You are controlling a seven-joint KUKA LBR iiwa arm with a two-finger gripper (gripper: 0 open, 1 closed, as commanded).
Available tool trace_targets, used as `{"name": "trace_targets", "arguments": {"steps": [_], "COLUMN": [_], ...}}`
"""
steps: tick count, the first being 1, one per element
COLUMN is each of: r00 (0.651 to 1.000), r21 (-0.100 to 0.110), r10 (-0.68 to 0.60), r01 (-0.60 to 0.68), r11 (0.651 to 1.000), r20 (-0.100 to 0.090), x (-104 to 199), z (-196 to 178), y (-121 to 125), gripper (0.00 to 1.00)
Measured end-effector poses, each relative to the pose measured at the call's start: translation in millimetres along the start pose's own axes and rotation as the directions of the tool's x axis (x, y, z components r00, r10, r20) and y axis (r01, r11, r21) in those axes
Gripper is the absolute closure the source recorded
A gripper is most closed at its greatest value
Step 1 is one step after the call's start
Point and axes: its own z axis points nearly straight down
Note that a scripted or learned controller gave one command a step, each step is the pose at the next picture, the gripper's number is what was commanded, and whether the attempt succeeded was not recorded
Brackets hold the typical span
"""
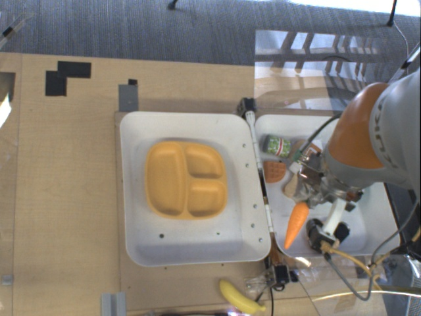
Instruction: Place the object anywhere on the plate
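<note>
A yellow divided plate (186,178) lies in the middle of the left white bin (191,249). In the right bin (368,242) an orange carrot (296,224) lies slanted near the left wall. Beyond it are a reddish-brown piece (274,171), a green can (277,145) on its side and a pale tan object (291,184). My gripper (308,188) hangs over the right bin, just above the carrot's thick end and right beside the tan object. The wrist hides its tips, and nothing shows as held.
A yellow banana (239,297) lies on the bench in front of the bins, beside a small black clip (283,274). The grey arm with its orange band (358,137) covers much of the right bin. Black markers (66,76) sit at the far left of the bench.
</note>
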Motion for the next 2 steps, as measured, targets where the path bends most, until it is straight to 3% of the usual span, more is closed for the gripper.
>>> {"name": "trace_targets", "arguments": {"steps": [1, 2], "r00": [1.0, 0.992], "r21": [0.002, 0.006], "r10": [0.025, 0.128], "r01": [-0.025, -0.128], "r11": [1.0, 0.992], "r20": [-0.003, -0.002], "x": [83, 185], "z": [1, 15], "y": [-21, -60], "gripper": [1.0, 1.0]}}
